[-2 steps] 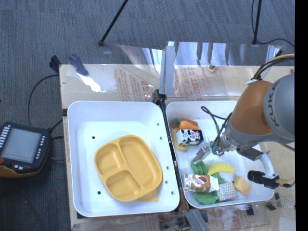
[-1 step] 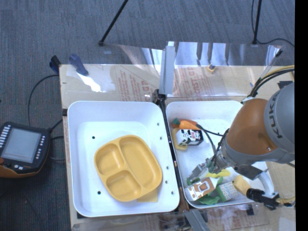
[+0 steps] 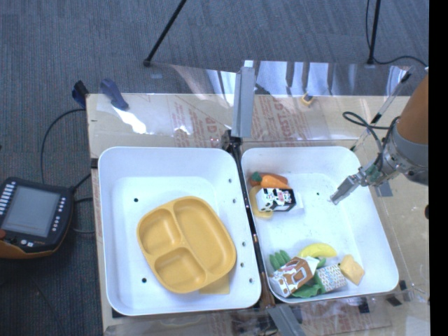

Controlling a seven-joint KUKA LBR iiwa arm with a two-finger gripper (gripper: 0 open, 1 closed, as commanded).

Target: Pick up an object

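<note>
Tool [image 3: 341, 192] above right bin [image 3: 364, 161], nothing held, finger state unclear; toys clustered near bin's lower edge.

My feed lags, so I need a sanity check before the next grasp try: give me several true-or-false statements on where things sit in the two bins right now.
1. The yellow divided plastic plate lies in the left white bin. True.
2. The gripper hovers over the left bin. False: it is over the right white bin.
3. The yellow toy banana lies on the plate. False: it lies in the right bin.
4. The black-and-white cow-print carton lies near the right bin's left wall. True.
</note>
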